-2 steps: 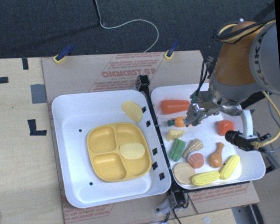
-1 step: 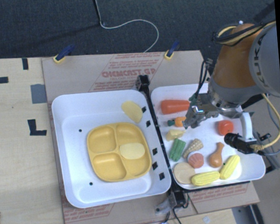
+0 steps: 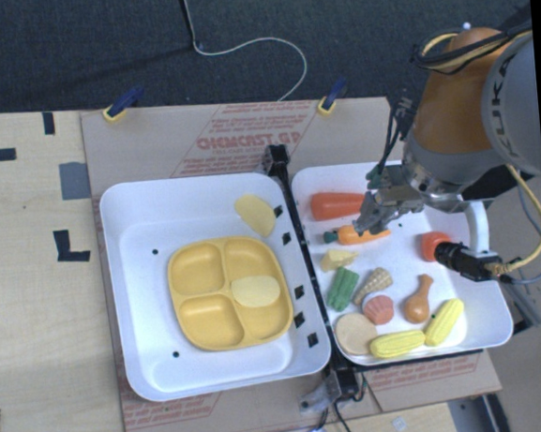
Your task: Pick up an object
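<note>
Two white bins, jaws (image 3: 376, 218) over small orange carrot (image 3: 364, 235), grip state unclear, larger carrot (image 3: 337, 203) just beside.

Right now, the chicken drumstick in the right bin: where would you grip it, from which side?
Probably the thin neck of the drumstick, coming straight down. It lies flat and tilted, narrow end up-right, bulb down-left. Close across the neck, where the bin floor is bare; the yellow corn crowds the bulb.

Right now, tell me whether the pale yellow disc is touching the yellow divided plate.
Touching. The camera view shows the pale yellow disc lying flat in the right-hand compartment of the yellow divided plate, resting on its surface.
</note>
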`<state>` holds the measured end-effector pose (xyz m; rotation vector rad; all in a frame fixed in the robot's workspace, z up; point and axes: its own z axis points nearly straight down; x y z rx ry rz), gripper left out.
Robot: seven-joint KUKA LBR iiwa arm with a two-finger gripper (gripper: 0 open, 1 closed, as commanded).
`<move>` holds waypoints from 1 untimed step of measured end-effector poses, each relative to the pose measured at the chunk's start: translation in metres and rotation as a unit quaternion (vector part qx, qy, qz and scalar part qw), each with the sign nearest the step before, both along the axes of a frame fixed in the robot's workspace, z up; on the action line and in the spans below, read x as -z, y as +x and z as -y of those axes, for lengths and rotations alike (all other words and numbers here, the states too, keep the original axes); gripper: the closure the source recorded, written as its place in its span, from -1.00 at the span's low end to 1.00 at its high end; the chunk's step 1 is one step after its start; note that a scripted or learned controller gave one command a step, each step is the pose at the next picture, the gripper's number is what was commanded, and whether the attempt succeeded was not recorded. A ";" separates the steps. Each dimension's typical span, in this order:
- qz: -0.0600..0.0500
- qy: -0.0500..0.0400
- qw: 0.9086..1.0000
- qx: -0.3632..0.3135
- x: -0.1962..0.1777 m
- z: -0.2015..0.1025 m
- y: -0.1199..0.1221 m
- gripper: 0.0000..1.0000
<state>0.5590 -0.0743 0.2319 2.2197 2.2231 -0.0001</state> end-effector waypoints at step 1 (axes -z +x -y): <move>-0.002 0.000 1.000 0.001 0.016 -0.005 0.001 1.00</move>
